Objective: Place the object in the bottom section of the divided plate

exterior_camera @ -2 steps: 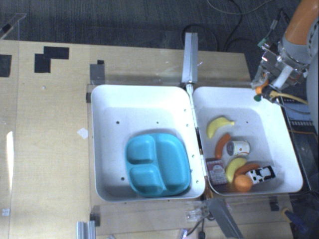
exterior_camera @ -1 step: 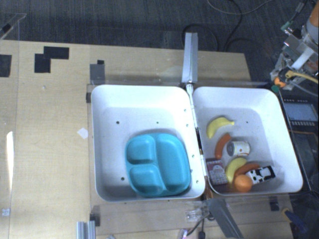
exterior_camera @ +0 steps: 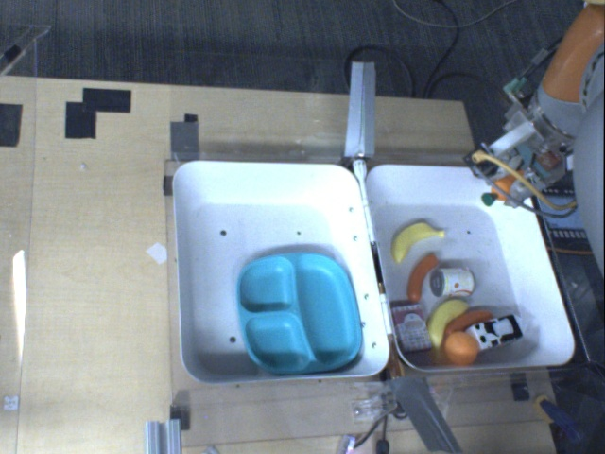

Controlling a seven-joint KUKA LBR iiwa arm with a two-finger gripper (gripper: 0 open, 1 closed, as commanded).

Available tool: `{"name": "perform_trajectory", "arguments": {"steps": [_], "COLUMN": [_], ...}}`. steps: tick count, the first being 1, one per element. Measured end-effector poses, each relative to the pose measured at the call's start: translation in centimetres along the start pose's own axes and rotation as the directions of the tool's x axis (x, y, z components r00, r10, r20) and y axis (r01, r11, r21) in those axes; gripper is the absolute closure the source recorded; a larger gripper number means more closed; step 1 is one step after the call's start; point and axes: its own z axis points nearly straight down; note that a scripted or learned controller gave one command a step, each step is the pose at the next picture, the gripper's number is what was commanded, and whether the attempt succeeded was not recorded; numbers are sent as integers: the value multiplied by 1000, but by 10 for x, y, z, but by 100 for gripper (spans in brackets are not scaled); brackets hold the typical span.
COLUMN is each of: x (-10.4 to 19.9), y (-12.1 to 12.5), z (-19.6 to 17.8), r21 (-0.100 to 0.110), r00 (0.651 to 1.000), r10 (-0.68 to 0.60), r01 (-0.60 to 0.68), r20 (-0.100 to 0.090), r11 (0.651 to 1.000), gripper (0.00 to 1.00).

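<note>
A blue divided plate [exterior_camera: 352, 296] lies in the left bin [exterior_camera: 203, 253], toward its near side, with two small sections on its left and one large section on its right. The right bin [exterior_camera: 529, 253] holds the loose objects: a yellow banana [exterior_camera: 416, 239], an orange-red carrot-like piece [exterior_camera: 423, 274], a small white can [exterior_camera: 455, 281], a second yellow fruit [exterior_camera: 444, 317] and an orange [exterior_camera: 460, 348]. My gripper [exterior_camera: 498, 180] hangs over the far right corner of the right bin, apart from all of these objects.
A black-and-white item [exterior_camera: 497, 330] and a small reddish packet [exterior_camera: 409, 326] lie near the right bin's front wall. A metal post [exterior_camera: 361, 112] rises behind the wall between the bins. Cables trail on the dark floor beyond the bench.
</note>
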Motion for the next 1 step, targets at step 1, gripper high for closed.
{"name": "perform_trajectory", "arguments": {"steps": [1], "x": [-38], "y": [-68], "z": [22], "r21": [2], "r00": [976], "r10": [220], "r01": [-220], "r20": [0], "r11": [976], "gripper": [100]}}
